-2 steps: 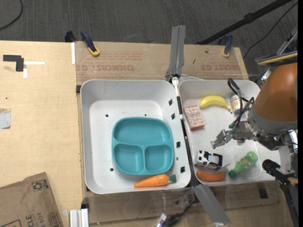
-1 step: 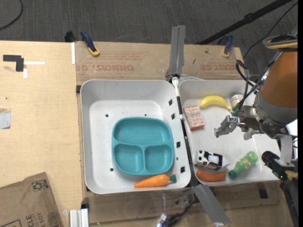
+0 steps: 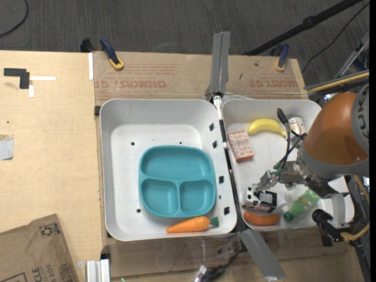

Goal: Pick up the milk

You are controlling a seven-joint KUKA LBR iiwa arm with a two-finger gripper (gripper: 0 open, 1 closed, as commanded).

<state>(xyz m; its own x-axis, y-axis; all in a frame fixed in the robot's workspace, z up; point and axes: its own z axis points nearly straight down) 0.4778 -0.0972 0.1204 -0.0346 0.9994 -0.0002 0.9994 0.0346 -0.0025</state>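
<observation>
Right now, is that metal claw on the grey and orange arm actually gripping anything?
Two-finger gripper: low in the right white bin, over a small black-and-white carton; grip cannot be told.

Dark floor (image 3: 147,10), wooden bench (image 3: 47,157), perhaps cardboard backing (image 3: 158,75)

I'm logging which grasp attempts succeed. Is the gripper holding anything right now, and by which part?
It cannot be told. The gripper is low in the right bin, right at a small black-and-white carton, but cables and wrist blur any contact.

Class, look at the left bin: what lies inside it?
A teal divided plate and, at the near wall, a carrot lie inside the left bin. The bin floor under the plate is covered.
</observation>
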